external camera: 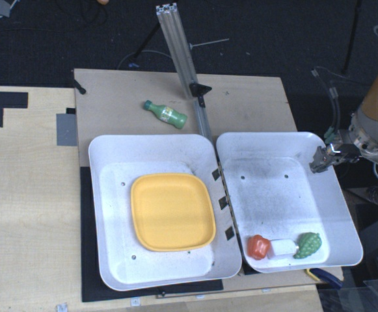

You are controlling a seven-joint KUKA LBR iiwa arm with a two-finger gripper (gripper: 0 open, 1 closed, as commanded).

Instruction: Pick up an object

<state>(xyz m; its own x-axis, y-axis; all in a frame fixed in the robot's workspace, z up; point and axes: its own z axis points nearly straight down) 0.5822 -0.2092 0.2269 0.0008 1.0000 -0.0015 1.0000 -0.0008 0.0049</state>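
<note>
In the right bin (273,187) three small items lie along the near edge: a red tomato-like piece (258,246), a white block (282,247) and a green bumpy piece (308,244). A yellow square plate (172,210) lies flat in the left bin (110,174). My gripper (321,159) hangs over the right bin's far right rim, well away from the three items, with nothing seen between its fingers.
A small green bottle (166,114) lies on its side on the bench behind the left bin. A slanted metal rail (183,57) rises from between the bins toward the back. Black clips (221,200) join the bins.
</note>
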